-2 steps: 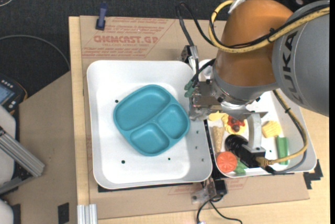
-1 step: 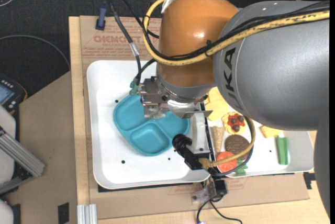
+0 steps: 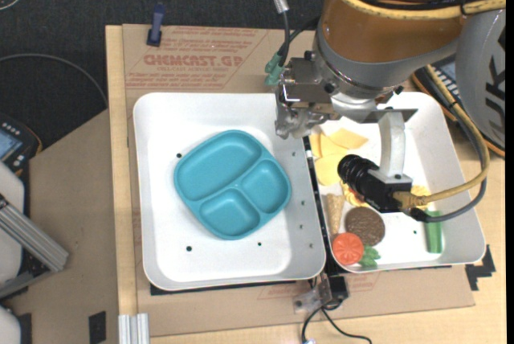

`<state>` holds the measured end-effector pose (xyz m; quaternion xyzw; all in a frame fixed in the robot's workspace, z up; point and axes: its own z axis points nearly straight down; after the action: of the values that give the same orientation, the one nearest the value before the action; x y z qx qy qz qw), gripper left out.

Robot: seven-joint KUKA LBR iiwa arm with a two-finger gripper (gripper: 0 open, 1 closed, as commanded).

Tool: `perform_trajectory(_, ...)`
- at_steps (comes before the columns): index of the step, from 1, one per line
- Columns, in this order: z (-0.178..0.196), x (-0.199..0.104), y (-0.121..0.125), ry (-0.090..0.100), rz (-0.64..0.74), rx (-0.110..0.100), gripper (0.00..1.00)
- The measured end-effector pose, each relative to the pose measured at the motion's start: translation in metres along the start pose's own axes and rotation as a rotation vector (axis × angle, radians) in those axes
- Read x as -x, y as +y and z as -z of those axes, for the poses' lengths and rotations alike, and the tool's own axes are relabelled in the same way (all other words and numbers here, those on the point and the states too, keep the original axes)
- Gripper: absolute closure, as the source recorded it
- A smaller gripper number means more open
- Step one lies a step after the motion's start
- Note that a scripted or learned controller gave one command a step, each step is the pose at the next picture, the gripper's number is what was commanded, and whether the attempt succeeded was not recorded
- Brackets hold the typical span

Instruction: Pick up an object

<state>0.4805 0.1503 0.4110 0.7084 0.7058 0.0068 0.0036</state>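
**Spotter:** Camera view is up. What do you have, front to back?

**Operator:** At the near edge of the right-hand bin (image 3: pixel 450 174), in the corner by the shared rim, I see a red round piece (image 3: pixel 348 247). A brown disc (image 3: pixel 365 225) touches it just beyond. Near the opposite side edge lies a green stick (image 3: pixel 434 236), with its long axis running near to far.

**Spotter:** And the other bin?

**Operator:** The left-hand bin (image 3: pixel 161 133) holds one blue divided plate (image 3: pixel 231 183), lying flat about mid-bin. Its three compartments are bare.

**Spotter:** Further back?

**Operator:** Yellow pieces (image 3: pixel 336 148) are stacked loosely along the shared rim in the far half of the right-hand bin. Beyond them, the claw (image 3: pixel 291 125) hangs over that rim towards the far edge. I can't tell whether it is wide or narrow, and I can't make out anything held in it.

**Spotter:** So which object?

**Operator:** I'd go for the yellow pieces, which are the closest. They lie just to the right-hand-bin side of the claw and slightly nearer. The plate lies on the other side, and I judge it too broad and flat to pinch anywhere but its lip.
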Motion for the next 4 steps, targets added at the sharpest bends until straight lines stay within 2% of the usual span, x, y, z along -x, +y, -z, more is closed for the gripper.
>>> perform_trajectory(1,-0.033,0.042,0.001,-0.006,-0.001,-0.019,1.0)
perform_trajectory(2,0.037,0.035,0.0,-0.003,0.005,-0.007,1.0)
perform_trajectory(3,-0.063,0.012,0.017,-0.007,0.004,-0.026,1.0)
perform_trajectory(4,-0.154,0.081,-0.001,-0.008,-0.005,-0.027,1.0)
